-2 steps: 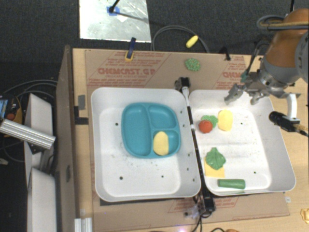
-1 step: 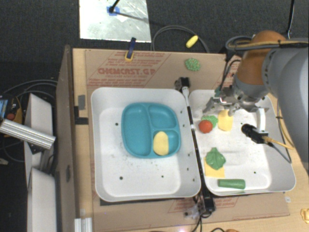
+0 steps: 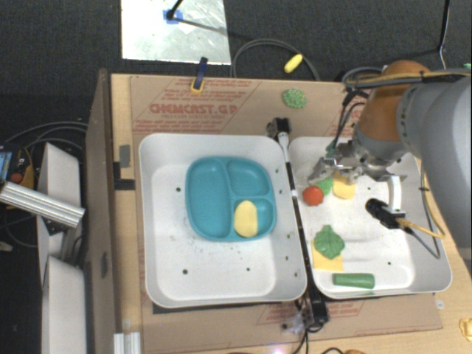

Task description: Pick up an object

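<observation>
1. Nearest candidates, starting from the left. The red ball [image 3: 313,195] sits in the right bin [image 3: 413,264] close to the wall it shares with the left bin, just down-left of the end effector [image 3: 338,169]. The yellow chunk [image 3: 344,189] is just right of the ball and lies almost straight under the end effector, a touch toward the view's bottom. That looks like the likeliest target, so probably a short drop and not a sideways reach.
2. The chunk looks stubby, with no long axis to make out. By contrast, the green stick [image 3: 352,279] lies lengthwise left-to-right at the bin's near edge, well apart from the end effector. The leafy green piece [image 3: 329,240] sits between the two.
3. End effector state: can't tell whether it's released or clenched, since the wrist blocks it. Nothing is visibly held.
4. There's only the one arm, coming in from the right, so no question about who's nearer.
5. On to the surface [image 3: 221,105], which is a printed brown board. The left bin [image 3: 158,198] holds a teal divided plate [image 3: 214,198] with a yellow egg shape [image 3: 246,219] on it. A small green disc [image 3: 295,98] lies loose on the board behind the bins.
6. The room: cables and a metal rail [image 3: 40,203] on the left, and a foil sheet [image 3: 175,21] on the dark floor behind.
</observation>
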Motion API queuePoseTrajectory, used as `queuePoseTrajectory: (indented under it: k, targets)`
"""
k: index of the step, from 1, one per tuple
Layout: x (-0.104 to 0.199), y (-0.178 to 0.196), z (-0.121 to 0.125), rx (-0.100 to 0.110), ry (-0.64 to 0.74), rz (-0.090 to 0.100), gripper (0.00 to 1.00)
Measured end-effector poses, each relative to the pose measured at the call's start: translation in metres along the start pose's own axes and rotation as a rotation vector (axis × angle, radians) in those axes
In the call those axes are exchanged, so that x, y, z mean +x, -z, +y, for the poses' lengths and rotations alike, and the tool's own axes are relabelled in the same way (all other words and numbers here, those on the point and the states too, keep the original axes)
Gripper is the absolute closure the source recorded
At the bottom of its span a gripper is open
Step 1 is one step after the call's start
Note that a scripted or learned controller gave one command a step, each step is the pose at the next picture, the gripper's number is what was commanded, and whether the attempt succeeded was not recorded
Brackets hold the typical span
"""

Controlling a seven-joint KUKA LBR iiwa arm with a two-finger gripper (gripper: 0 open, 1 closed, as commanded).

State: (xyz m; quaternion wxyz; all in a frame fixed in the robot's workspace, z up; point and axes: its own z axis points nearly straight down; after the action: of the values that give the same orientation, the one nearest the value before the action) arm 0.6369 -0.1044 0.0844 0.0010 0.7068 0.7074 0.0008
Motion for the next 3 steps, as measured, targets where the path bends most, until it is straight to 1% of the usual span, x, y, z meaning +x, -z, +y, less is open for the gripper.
queuePoseTrajectory:
  k: [1,2,3]
  targets:
    - [0.0,0.014,0.002,-0.006,0.002,0.0,1.0]
    - [-0.012,0.112,-0.029,-0.007,-0.001,-0.002,1.0]
    - [-0.011,0.106,-0.03,0.0,0.0,0.0,0.0]
